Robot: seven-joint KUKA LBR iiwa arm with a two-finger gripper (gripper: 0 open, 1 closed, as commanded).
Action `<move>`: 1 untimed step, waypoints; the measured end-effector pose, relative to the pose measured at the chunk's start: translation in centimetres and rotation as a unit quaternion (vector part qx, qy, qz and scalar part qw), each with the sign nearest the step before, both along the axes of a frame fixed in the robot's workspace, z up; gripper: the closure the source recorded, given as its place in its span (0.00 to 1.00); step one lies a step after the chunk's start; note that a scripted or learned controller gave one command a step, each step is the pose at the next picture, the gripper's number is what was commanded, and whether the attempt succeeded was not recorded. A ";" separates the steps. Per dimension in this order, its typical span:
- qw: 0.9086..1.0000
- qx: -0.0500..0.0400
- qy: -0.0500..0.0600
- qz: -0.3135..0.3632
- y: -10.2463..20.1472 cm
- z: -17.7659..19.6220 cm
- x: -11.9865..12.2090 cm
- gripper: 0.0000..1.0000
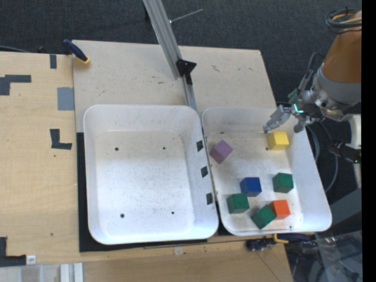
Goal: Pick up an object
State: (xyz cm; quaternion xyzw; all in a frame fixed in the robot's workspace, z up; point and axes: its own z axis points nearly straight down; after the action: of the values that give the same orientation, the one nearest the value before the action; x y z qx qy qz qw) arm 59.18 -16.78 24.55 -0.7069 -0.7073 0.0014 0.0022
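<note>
The right bin (305, 175) holds several small blocks: a yellow one (278, 140) near its far right side, a purple one (221, 151) at its left, a blue one (251, 185), three green ones (283, 182) (238, 202) (263, 216) and an orange one (281, 208) toward the front. My gripper (286, 120) hangs just above and behind the yellow block, at the bin's far right corner. Its fingers (274, 122) are spread, with nothing between them. The yellow block lies on the bin floor, apart from the fingers.
The left bin (141, 169) sits beside the right one. A metal pole (167, 37) slants over the bench behind the bins. The arm's orange band and grey wrist (343, 69) stand at the right edge. Cables run beside the right bin.
</note>
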 end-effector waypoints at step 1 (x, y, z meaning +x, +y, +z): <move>1.000 0.000 -0.002 0.001 0.0 0.2 0.1 0.00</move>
State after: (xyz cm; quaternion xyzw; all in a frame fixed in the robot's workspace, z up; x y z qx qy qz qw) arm 59.27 -16.76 24.78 -0.7064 -0.7078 0.0003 0.0004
